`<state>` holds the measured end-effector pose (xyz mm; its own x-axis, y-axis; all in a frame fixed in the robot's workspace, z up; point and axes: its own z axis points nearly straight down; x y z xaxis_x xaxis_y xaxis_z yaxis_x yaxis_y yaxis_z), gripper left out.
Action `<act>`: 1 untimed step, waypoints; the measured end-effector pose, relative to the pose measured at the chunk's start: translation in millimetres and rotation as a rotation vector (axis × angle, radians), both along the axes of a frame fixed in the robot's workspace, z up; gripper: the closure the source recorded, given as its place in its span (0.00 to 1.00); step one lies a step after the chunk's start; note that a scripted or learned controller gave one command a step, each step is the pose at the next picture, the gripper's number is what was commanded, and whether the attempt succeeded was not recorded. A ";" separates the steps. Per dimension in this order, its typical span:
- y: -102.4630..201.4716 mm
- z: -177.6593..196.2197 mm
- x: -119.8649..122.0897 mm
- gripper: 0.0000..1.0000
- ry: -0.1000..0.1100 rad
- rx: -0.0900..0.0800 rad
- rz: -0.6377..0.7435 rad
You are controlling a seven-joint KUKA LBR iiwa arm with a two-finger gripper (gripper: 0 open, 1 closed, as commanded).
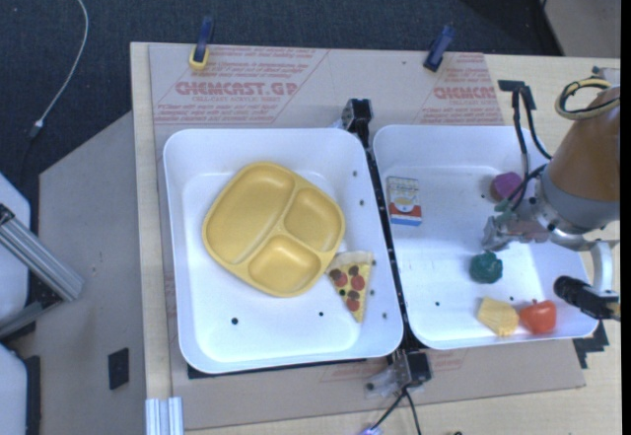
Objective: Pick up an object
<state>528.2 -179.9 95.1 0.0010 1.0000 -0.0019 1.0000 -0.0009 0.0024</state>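
Down at the front edge of the bench a tangle of cables (394,394) pokes out where the two bins meet. Printed in red on the board (246,88) behind the bins you can read what looks like "CHEMCAST GP", repeated on the right but cut short there. Left bin (187,226) holds a yellow divided plate (273,228) with three compartments, and a toy pizza slice (353,283) just touching its lower right corner. Right bin (434,315) has a small white carton (404,200) with red and blue printing, too tiny to read, near its back left. Further right sit a purple thing (506,185), a dark green lump (485,268), then a yellow chunk (498,316) right beside a red tomato-ish piece (538,317) along the front wall. Gripper (498,234) hangs over the right bin between the purple thing and the green lump, just above the green one; can't tell how wide it's set, the wrist hides too much. Nothing visibly held.
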 end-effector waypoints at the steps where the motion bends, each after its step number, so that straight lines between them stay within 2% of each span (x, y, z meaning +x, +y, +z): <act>1: -0.5 63.0 -2.9 1.00 -0.003 -0.001 0.002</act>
